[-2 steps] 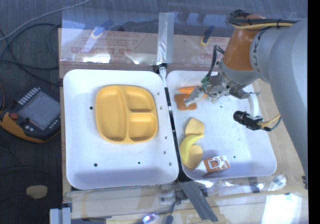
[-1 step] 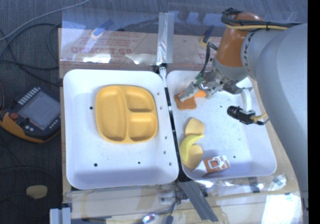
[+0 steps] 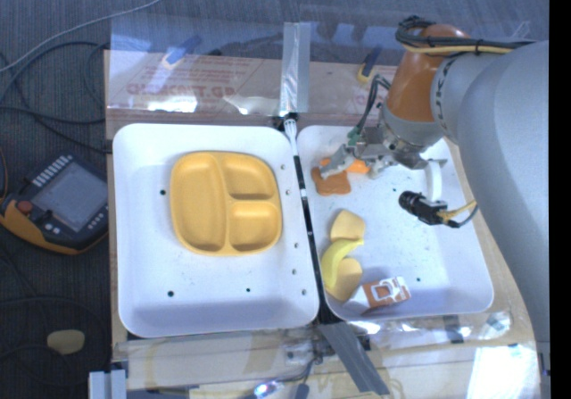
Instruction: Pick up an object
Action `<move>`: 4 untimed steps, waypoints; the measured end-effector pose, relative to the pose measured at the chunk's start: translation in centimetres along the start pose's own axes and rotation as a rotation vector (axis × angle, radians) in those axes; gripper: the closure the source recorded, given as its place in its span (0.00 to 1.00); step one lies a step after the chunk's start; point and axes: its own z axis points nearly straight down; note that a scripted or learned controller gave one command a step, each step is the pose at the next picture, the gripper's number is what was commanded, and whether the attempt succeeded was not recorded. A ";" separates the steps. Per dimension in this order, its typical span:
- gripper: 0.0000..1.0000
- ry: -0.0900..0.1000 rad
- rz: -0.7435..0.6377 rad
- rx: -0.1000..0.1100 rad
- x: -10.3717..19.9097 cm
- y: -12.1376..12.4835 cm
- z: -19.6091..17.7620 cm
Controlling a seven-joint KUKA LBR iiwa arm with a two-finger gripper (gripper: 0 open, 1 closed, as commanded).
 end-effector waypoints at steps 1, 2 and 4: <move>0.00 0.000 0.000 0.000 0.0 0.0 0.0; 1.00 -0.002 0.000 0.003 -0.1 0.0 -1.0; 0.00 -0.006 -0.052 0.010 -0.1 0.5 0.0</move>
